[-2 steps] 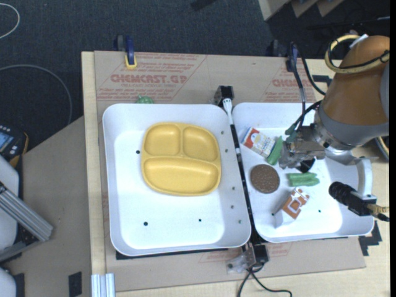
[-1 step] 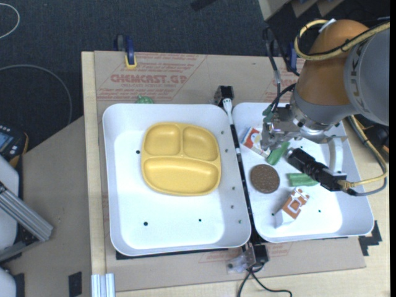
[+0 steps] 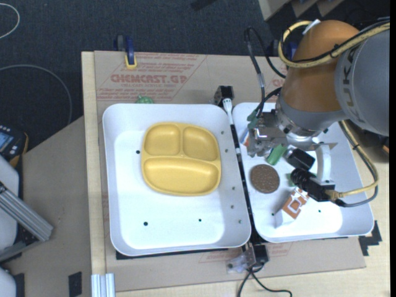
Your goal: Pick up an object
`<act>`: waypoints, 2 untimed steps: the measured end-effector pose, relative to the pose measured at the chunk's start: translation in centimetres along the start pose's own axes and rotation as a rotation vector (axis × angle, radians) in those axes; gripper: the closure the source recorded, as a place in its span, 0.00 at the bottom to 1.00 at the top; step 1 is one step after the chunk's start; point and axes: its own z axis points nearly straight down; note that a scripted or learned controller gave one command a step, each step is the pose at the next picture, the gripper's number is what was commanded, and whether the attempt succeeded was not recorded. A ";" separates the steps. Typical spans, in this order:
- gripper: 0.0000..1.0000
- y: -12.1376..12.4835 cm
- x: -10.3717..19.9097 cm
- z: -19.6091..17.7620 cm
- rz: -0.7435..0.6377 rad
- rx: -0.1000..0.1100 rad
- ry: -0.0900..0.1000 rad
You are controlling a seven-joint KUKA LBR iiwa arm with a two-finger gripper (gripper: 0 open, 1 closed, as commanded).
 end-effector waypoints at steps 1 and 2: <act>1.00 -3.0 6.9 -9.9 -0.004 -0.012 0.003; 1.00 -5.9 9.2 -17.2 0.000 -0.011 0.001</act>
